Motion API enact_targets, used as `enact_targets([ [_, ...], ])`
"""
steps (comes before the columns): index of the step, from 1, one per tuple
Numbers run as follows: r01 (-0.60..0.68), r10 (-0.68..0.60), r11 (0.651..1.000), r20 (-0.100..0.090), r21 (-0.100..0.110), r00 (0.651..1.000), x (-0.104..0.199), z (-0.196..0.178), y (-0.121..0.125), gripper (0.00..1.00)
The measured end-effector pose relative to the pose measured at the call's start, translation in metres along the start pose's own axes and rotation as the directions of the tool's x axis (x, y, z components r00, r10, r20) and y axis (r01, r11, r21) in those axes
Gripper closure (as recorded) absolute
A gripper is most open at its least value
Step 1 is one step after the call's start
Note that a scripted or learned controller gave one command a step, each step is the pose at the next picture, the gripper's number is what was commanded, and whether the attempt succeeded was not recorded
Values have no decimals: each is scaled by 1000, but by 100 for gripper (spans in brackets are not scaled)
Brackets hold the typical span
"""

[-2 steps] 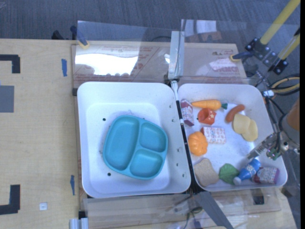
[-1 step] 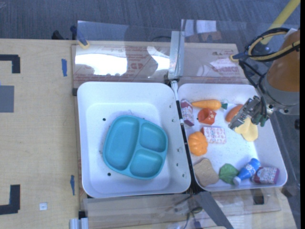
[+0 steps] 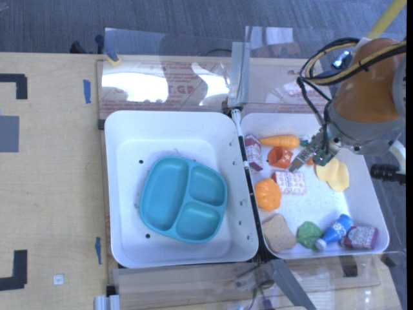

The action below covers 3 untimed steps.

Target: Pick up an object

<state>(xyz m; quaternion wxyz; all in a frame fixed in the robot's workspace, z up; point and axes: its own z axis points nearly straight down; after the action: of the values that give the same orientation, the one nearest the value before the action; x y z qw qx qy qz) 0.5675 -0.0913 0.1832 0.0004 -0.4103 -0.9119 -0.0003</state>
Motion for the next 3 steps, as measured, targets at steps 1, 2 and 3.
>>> enact_targets([
  [1,-277,277,961,3,-2,961,-32,0,40,100],
  [2,-777,777,629,3,0,629,-38,1,47,100],
  [3,-777,777,630,3,0,630,-38,0,47,0],
])
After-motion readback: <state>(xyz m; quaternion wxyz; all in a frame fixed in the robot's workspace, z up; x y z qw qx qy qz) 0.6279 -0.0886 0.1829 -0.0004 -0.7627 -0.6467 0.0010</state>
